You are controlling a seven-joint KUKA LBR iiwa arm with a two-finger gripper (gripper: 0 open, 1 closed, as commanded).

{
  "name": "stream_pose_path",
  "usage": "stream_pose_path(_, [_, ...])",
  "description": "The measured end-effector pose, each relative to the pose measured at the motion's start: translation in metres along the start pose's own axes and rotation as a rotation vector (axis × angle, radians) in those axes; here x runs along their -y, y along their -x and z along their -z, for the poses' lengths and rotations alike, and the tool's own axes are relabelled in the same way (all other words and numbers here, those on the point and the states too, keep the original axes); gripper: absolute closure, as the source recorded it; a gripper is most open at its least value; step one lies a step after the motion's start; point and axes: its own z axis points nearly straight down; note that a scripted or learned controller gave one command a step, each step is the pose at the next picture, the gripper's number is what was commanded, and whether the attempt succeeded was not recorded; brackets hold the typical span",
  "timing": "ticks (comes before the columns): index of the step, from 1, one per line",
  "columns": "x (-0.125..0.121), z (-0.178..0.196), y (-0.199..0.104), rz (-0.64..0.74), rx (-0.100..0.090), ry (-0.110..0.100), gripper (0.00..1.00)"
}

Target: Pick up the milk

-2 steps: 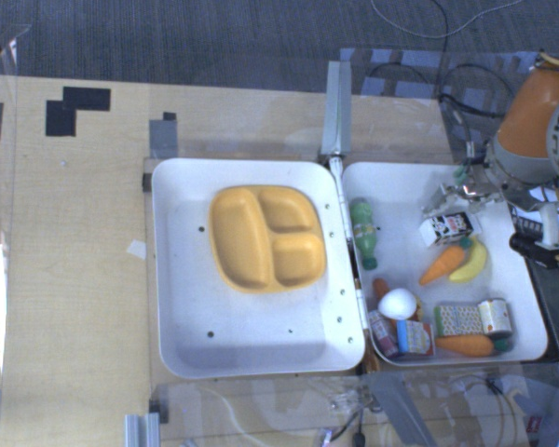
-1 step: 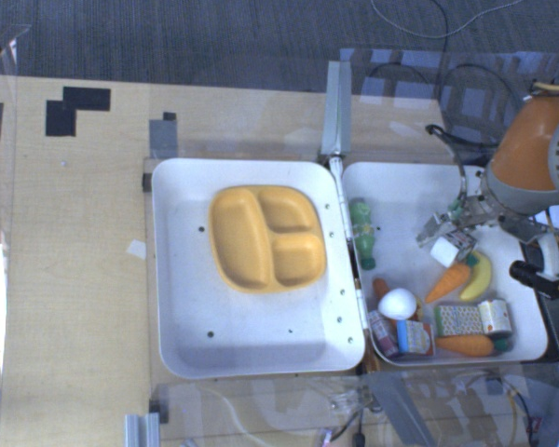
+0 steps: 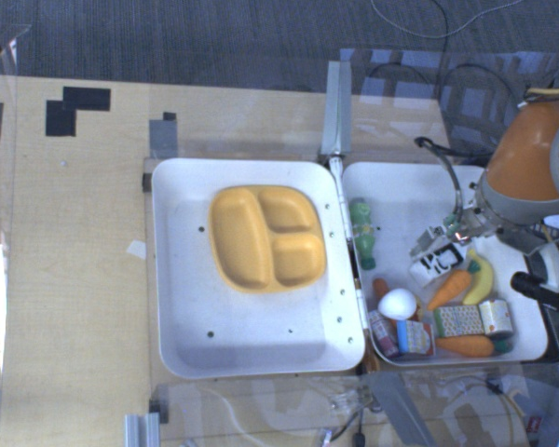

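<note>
The gripper point(image 3: 444, 246) is down in the right bin point(image 3: 391, 189), right over the milk point(image 3: 433, 264). I cannot tell its grip. The milk lies beside a carrot point(image 3: 450, 289).

**Two bins, one crowded**

On my table point(image 3: 74, 250) the left bin point(image 3: 182, 343) holds a divided tray point(image 3: 265, 237). In the right bin point(image 3: 396, 189), a bottle point(image 3: 361, 226) lies along the left wall; egg point(image 3: 398, 303), carrot point(image 3: 449, 288), banana point(image 3: 483, 279) and milk point(image 3: 436, 260) cluster toward the front.

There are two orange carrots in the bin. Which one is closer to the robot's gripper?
The upper tilted orange carrot, beside the yellow banana, just below the gripper. The other orange carrot lies flat at the bin's bottom edge.
</note>
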Motion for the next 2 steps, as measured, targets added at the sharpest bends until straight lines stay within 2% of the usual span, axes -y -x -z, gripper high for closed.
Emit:
stream_pose_path(1, [-0.043,-0.013,0.028,-0.062,0.002,0.001,0.0])
stream_pose_path(2, [0.017,-0.024,-0.015,0.201,0.008,0.011,0.0])
